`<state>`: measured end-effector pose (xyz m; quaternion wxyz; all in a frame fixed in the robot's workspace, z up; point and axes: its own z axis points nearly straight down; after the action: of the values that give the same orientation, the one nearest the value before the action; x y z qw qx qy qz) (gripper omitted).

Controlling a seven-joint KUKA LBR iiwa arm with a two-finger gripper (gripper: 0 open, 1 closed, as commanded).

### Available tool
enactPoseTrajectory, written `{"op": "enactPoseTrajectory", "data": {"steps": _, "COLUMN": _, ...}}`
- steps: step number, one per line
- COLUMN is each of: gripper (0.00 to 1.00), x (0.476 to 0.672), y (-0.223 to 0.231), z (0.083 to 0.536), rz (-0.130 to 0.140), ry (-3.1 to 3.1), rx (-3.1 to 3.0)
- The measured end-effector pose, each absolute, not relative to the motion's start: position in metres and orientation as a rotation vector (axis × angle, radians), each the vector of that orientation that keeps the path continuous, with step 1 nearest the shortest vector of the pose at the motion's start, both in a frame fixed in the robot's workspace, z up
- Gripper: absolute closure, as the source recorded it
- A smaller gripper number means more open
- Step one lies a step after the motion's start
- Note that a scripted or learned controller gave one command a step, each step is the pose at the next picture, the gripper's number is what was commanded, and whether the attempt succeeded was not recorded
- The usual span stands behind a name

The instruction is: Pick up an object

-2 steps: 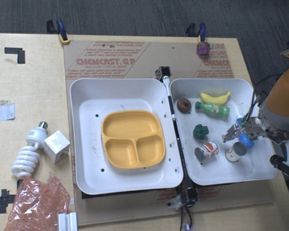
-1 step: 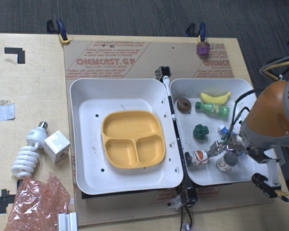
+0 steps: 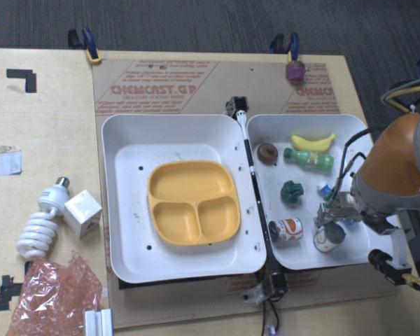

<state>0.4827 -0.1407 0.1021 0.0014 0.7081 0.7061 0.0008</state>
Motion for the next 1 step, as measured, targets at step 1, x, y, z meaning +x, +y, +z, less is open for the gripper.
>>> {"op": "enactPoseTrajectory", "data": {"steps": 1, "gripper": 1.00, "x": 0.4785, "y": -0.0766, "z": 0.1924, "rz": 0.001, "ry": 2.220, "rx": 2.220}}
